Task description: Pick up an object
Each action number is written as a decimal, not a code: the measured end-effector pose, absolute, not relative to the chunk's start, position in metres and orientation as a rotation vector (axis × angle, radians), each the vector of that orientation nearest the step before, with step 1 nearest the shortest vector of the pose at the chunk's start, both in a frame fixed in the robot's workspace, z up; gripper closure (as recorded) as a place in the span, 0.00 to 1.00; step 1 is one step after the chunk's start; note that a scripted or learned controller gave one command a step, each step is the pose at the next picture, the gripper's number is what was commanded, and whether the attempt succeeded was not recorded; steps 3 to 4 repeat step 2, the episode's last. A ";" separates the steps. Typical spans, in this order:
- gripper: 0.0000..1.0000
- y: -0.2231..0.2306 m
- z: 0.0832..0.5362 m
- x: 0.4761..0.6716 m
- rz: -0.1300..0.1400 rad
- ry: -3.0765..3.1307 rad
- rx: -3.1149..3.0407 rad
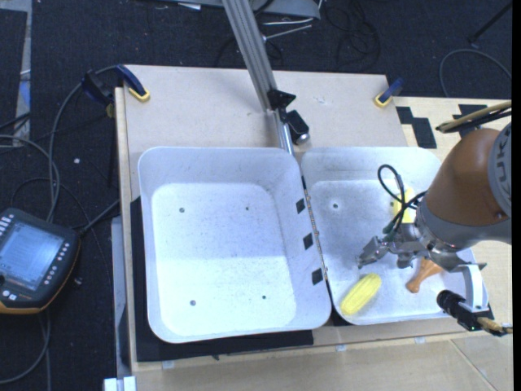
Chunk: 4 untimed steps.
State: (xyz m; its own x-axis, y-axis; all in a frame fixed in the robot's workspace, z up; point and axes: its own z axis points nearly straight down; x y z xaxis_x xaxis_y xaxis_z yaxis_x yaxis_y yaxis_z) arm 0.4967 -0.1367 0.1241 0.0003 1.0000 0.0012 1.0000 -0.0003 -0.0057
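A yellow corn-cob-shaped object (361, 293) lies near the front edge of the right bin (342, 186). An orange object (420, 278) lies to its right, partly hidden under the wrist. My gripper (373, 254) hangs low in the right bin, just above and behind the yellow object, pointing left. I see nothing held in it. The grey and orange arm covers the bin's right side.
The left bin (220, 247) sits beside the right one, and they share a raised middle wall (311, 235). A slanted metal pole (256, 51) rises behind the bins. Clamps sit at the bench's back corners.
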 end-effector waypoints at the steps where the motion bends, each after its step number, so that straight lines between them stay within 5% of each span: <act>1: 1.00 -0.137 0.137 0.498 0.000 -2.221 -2.221; 2: 1.00 -0.140 0.197 0.495 -0.004 -2.224 -2.224; 4: 1.00 -0.140 0.197 0.495 -0.004 -2.224 -2.224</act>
